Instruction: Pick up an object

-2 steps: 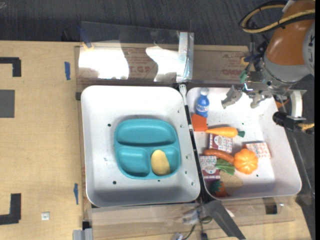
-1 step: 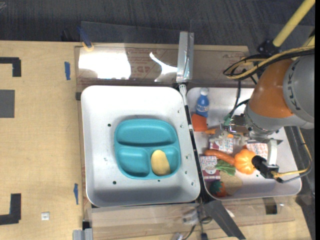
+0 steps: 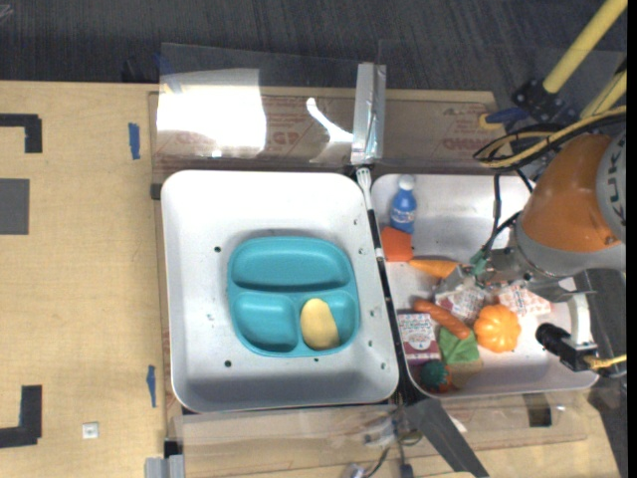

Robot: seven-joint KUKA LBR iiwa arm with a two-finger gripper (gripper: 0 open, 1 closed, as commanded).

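Camera view, from above and at a slant: two white bins side by side on a bench.

Left bin (image 3: 189,267): holds a teal divided tray (image 3: 292,292). A yellow potato (image 3: 318,324) lies in the tray's lower right compartment.

Right bin (image 3: 453,192): holds a cluster of small items. A bottle with a blue label (image 3: 403,207) lies near the top left corner. Below it sits an orange block (image 3: 396,245), then a carrot (image 3: 433,266) pointing right. A dark red carton (image 3: 418,335) stands against the left wall, beside a second carrot (image 3: 443,317) and a green piece (image 3: 459,350). An orange pumpkin (image 3: 497,329) rests toward the lower right. Crinkled wrappers (image 3: 468,292) lie in the middle.

Arm (image 3: 567,212): grey with an orange band, reaching in from the right, wrist bent down over the right bin. The gripper (image 3: 485,265) hangs above the wrappers, just beside the pumpkin. Its fingers are hidden by the wrist, so their state cannot be told.
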